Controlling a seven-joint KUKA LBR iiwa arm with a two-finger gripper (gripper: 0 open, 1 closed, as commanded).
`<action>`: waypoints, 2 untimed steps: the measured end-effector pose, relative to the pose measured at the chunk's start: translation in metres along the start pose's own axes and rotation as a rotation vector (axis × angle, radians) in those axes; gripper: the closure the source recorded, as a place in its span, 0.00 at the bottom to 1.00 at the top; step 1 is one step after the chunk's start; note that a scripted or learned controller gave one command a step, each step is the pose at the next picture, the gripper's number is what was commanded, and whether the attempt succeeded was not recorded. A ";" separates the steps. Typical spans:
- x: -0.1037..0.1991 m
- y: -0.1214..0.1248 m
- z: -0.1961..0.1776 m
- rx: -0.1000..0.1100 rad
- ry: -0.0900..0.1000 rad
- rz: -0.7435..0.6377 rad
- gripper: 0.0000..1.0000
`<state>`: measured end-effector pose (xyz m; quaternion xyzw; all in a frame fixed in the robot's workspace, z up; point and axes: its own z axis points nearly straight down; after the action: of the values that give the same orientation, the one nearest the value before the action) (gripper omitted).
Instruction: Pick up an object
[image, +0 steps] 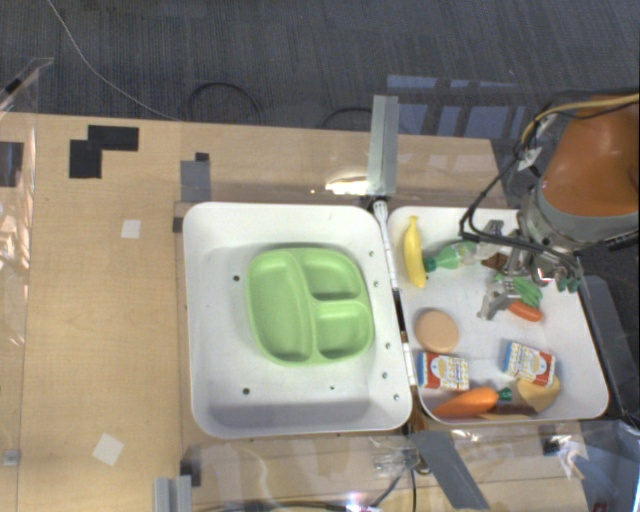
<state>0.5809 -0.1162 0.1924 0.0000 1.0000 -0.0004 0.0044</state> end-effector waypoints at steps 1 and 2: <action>0.044 0.002 0.090 0.003 -0.015 -0.141 0.00; 0.026 -0.036 0.102 0.004 -0.011 -0.190 0.00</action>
<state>0.5562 -0.1527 0.0905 -0.0947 0.9955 -0.0027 0.0096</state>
